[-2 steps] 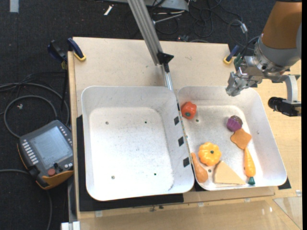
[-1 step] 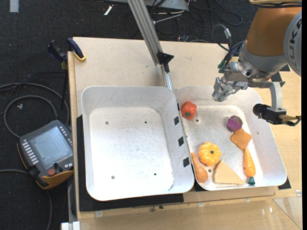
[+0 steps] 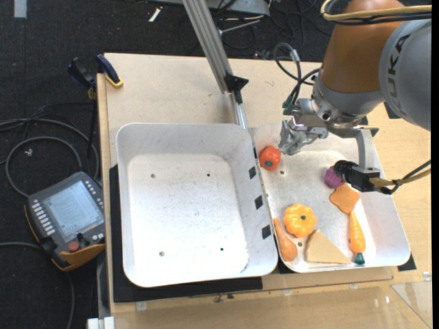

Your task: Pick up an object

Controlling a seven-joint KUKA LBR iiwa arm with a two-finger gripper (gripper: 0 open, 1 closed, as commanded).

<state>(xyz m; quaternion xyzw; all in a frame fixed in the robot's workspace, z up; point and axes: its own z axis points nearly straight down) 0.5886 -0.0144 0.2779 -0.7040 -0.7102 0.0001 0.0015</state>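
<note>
The grey arm [image 3: 405, 53] reaches in from the right, its orange band [image 3: 357, 40] high above the wrist, and the gripper [image 3: 291, 142] hangs pointing down and slightly left.

The setting is a robotics laboratory or test cell. An industrial arm [image 3: 374, 43] with an orange band is mounted at a light wooden desk [image 3: 171, 91] carrying two shallow white bins [image 3: 130, 149]. A handheld teach pendant [image 3: 65, 218] with a screen and keys lies on the dark carpeted floor [image 3: 41, 53] to one side. Loose black cables [image 3: 27, 153] run across the floor, and an aluminium profile strut [image 3: 206, 33] rises from the desk.
</note>
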